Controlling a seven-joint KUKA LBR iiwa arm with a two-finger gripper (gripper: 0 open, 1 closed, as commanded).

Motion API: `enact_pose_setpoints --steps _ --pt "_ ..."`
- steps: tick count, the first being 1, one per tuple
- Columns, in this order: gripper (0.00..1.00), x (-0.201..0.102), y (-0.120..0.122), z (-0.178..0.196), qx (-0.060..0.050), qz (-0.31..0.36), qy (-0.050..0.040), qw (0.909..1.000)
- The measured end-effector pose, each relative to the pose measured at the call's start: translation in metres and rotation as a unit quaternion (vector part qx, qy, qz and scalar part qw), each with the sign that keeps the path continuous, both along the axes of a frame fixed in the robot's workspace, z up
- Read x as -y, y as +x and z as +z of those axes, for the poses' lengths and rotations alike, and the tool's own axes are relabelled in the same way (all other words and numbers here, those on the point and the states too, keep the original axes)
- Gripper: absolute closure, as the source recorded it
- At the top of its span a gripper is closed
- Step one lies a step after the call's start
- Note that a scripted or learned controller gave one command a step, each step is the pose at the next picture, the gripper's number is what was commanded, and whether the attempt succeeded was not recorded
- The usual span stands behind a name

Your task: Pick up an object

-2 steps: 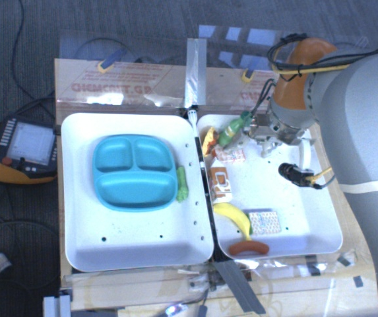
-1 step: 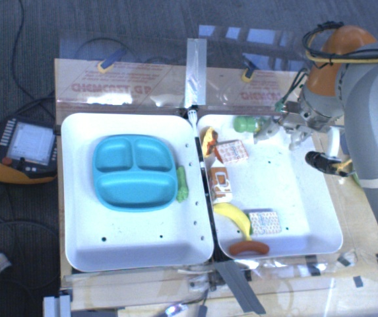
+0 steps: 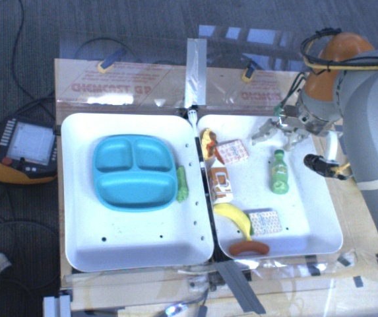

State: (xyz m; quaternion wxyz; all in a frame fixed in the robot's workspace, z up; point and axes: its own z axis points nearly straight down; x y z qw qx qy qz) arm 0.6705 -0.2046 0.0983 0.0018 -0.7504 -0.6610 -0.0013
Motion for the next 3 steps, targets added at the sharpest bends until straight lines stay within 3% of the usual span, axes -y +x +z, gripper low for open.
enact_pose_setpoints --steps 1,2,3 --pt "0.0 -0.011 -0.063 -0.009 0.005 0.073 -0.005 0.9973" --pt "1.0 -0.012 -0.062 -0.001 0.006 0.075 -0.0039 0.9972" --pt "1.0 -0.055 -0.017 0.127 -0.002 0.008 -0.0036 1.0"
